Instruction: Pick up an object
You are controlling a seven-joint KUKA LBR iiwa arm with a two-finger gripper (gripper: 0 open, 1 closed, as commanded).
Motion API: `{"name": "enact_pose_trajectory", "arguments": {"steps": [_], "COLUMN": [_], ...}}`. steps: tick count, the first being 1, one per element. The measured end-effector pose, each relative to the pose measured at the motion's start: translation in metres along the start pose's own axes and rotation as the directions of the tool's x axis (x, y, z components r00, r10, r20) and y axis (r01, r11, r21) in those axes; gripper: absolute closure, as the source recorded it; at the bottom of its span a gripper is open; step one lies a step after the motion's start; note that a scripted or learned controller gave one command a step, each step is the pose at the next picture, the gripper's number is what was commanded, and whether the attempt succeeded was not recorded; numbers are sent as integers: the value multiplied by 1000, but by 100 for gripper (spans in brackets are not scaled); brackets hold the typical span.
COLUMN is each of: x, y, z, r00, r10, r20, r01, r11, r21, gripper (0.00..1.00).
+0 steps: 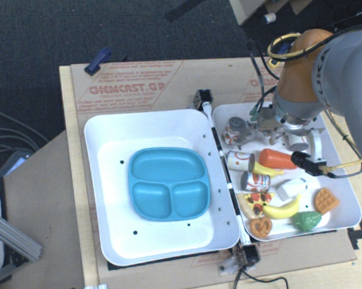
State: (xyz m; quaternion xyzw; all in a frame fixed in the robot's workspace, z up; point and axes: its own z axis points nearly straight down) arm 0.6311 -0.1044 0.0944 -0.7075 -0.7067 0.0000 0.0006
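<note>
A toy carrot (275, 159), orange, lies lengthwise across the middle of the right bin (350, 192), just below and in front of the gripper (283, 129), whose opening I cannot tell from here.

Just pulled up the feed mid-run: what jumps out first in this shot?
The big blue divided tray sits alone in the left bin. The right bin is crowded with toy food: a carrot, a banana, a waffle and a green piece. The grey arm reaches down over that bin's far end.
</note>
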Motion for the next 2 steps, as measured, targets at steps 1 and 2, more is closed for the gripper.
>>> {"name": "enact_pose_trajectory", "arguments": {"steps": [1, 2], "x": [4, -2], "y": [22, -5], "z": [15, 10], "r00": [1000, 1000], "r10": [-8, 0], "r20": [-1, 0], "r01": [8, 0], "r11": [998, 1000], "r21": [69, 2], "gripper": [0, 0]}}
